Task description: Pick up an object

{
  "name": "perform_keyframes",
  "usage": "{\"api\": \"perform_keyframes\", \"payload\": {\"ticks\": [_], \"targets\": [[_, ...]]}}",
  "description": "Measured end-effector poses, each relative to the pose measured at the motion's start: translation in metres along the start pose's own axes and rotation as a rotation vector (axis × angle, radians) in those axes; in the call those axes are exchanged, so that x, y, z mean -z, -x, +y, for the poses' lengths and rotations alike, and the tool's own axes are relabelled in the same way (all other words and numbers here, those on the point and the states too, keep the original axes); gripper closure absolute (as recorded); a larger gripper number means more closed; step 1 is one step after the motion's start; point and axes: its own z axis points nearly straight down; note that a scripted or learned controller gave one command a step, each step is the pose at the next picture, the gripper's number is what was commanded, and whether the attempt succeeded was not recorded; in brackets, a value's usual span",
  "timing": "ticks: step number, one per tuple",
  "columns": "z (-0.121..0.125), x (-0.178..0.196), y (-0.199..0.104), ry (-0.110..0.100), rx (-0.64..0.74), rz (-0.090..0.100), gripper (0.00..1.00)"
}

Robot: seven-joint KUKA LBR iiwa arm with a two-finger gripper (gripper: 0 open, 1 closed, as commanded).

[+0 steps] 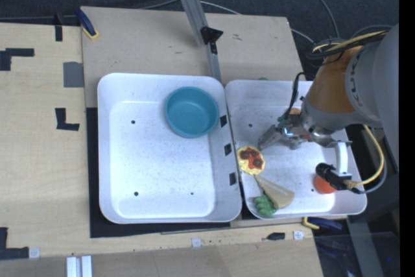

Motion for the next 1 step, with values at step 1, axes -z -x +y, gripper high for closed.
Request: {"api": "perform_keyframes", "payload": {"ticks": [1], "targets": [[0.0005,0.0114,0.0006,0.002,0.0,-0.001,1.0]]}}
